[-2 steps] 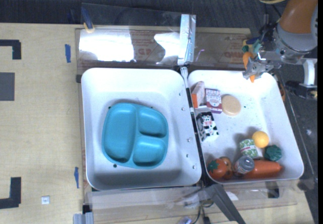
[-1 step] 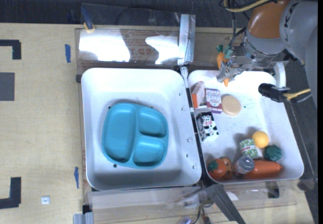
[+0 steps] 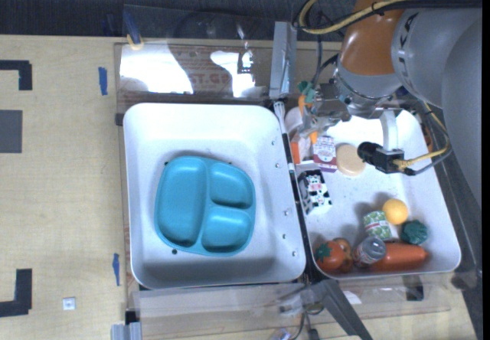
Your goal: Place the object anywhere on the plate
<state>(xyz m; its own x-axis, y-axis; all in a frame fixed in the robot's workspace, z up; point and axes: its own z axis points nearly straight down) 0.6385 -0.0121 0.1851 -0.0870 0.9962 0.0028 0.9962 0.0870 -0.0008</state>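
A blue divided plate lies in the left white bin, with nothing on it. My gripper hangs low over the far left corner of the right bin, by the wall between the bins. Just below it lie a small white packet with a pink label and a beige round disc. A black-and-white cow-patterned piece lies further toward the front. The wrist hides what is under the gripper.
At the right bin's front lie a yellow ball, a green-labelled can, a dark green lump, an orange carrot, a silver can and a red-orange vegetable. The divider wall separates the bins.
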